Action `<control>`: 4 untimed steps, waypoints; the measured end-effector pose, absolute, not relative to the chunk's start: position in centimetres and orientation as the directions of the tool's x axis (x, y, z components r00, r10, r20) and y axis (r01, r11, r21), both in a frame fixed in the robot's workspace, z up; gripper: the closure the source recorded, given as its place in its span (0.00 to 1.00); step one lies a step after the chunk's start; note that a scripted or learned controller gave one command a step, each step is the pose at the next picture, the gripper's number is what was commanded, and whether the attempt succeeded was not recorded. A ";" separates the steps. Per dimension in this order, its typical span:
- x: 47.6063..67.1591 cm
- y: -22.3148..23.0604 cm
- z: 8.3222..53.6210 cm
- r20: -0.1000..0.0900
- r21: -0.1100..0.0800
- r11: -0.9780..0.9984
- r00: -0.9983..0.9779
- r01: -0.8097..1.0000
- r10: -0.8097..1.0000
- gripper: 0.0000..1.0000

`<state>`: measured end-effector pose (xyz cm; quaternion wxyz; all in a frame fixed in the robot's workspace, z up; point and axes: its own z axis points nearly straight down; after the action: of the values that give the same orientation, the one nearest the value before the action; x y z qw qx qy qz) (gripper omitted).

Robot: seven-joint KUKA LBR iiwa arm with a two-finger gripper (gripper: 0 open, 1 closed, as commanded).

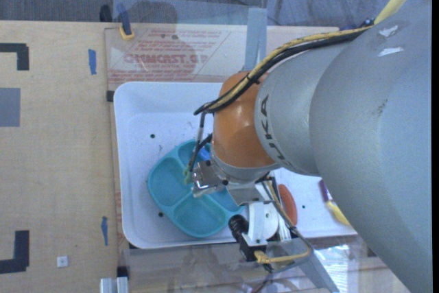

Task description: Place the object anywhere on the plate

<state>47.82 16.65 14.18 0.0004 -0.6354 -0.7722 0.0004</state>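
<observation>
A teal divided plate [180, 197] lies in the lower part of the left white bin [137, 141], with its right side under my arm. My gripper hangs over the plate's right part, hidden beneath the orange wrist band [236, 127] and the metal wrist parts [204, 178]. A small yellow-green bit [186, 175] shows at the edge of the wrist over the plate; I cannot tell what it is. An orange-red object [287, 204] lies to the right of the plate, partly behind the white wrist fitting [262, 221].
The grey arm covers the right half of the view, including most of the right bin. A yellow thing [337, 213] pokes out at the arm's lower edge. A clear sheet with red print [171, 55] lies behind the left bin. Wooden bench [55, 147] extends to the left.
</observation>
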 end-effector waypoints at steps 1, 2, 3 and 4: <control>48.0 7.4 27.7 -0.001 0.001 0.346 -0.346 0.938 0.938 1.00; 54.5 8.9 23.9 -0.001 0.003 0.166 -0.166 0.986 0.986 1.00; 55.3 10.6 12.8 0.001 0.000 0.051 -0.051 0.999 0.999 1.00; 59.3 6.1 22.9 -0.001 0.002 0.192 -0.192 0.981 0.981 1.00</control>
<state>59.31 6.08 22.92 -0.0010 -0.6357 -0.7719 -0.0006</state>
